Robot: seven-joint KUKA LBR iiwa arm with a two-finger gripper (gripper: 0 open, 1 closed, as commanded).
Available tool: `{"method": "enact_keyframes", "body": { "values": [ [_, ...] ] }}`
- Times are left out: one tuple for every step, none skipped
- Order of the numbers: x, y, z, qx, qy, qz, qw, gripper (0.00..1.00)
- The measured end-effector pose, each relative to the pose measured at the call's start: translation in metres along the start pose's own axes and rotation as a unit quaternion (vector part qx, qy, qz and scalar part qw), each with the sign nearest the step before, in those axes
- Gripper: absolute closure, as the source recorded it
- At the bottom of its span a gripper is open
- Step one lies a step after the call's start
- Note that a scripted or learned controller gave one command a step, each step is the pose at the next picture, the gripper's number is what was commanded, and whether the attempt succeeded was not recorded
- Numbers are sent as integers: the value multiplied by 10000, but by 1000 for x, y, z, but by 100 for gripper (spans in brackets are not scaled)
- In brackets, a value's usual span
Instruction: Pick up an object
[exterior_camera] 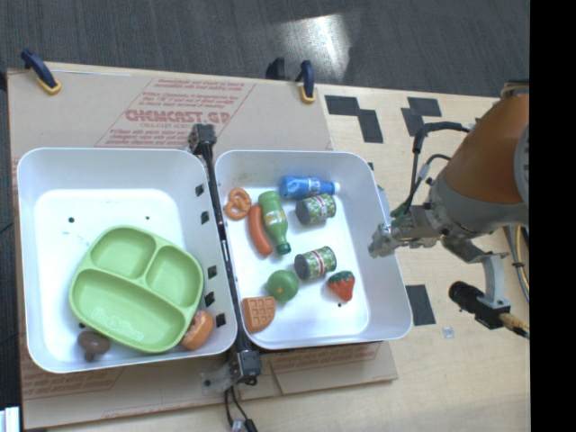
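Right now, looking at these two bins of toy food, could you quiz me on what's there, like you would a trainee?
1. True or false: the green divided plate lies in the left bin.
2. Which toy sits nearest the right bin's right wall: A) pretzel B) strawberry C) waffle?
3. Fill in: the gripper hovers at the right bin's ____ wall, near its rim.

Key: 1 true. 2 B. 3 right.
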State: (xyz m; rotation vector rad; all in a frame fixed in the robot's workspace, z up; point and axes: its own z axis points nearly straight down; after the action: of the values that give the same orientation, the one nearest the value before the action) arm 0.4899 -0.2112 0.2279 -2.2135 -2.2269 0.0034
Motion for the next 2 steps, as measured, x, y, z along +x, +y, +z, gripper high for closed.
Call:
{"method": "enact_keyframes", "body": {
  "values": [
    [0, 75, -66, -20, -3, 4, 10000, 100],
    [53, 21, 44, 10, 8, 3, 10000, 100]
  ]
}}
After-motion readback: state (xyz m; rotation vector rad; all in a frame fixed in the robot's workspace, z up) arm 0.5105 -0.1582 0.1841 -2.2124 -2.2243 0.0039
